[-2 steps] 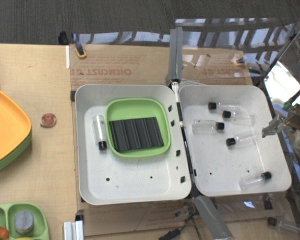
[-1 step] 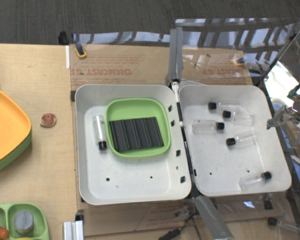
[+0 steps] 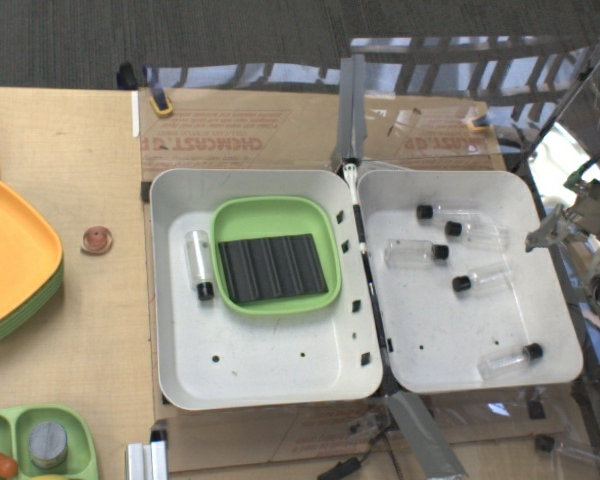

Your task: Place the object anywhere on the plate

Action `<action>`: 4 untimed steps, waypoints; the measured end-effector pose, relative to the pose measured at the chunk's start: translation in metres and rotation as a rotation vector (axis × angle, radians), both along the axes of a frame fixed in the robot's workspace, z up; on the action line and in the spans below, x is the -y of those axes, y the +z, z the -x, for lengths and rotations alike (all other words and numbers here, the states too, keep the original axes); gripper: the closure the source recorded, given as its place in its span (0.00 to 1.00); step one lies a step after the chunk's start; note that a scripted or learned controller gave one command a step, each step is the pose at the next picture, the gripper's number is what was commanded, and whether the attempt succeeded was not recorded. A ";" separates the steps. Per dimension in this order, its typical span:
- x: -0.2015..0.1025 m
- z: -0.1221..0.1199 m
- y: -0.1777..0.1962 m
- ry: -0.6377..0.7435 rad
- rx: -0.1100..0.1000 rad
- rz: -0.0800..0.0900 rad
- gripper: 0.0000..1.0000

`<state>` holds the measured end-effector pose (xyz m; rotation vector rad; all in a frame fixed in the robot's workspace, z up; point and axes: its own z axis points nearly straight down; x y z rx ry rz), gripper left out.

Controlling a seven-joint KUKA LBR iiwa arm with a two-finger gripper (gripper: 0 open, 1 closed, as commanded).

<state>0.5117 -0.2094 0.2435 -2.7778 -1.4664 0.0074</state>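
Observation:
A green square plate (image 3: 276, 211) lies in the left bin (image 3: 260, 368), with a dark ridged block (image 3: 274, 268) resting on it. Just left of the plate, a clear vial with a black cap (image 3: 198, 264) lies on the bin floor. Several more clear vials with black caps are scattered in the right bin (image 3: 420, 353), among them one at the back (image 3: 427, 211), one in the middle (image 3: 479, 280) and one at the front right (image 3: 510, 360). My gripper (image 3: 552, 234) shows as grey metal parts at the right bin's right rim, with nothing seen in it.
A stack of orange plates (image 3: 15, 258) sits on the wooden bench at the left, with a small brown knob (image 3: 98, 239) beside it. A green compartment tray (image 3: 30, 443) is at the bottom left. Cardboard (image 3: 240, 138) lies behind the bins.

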 end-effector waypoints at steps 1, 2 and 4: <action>0.006 0.009 -0.008 -0.080 -0.001 -0.002 0.00; 0.004 0.004 0.026 -0.161 0.000 0.000 0.00; 0.004 -0.055 0.040 -0.266 0.000 0.000 0.00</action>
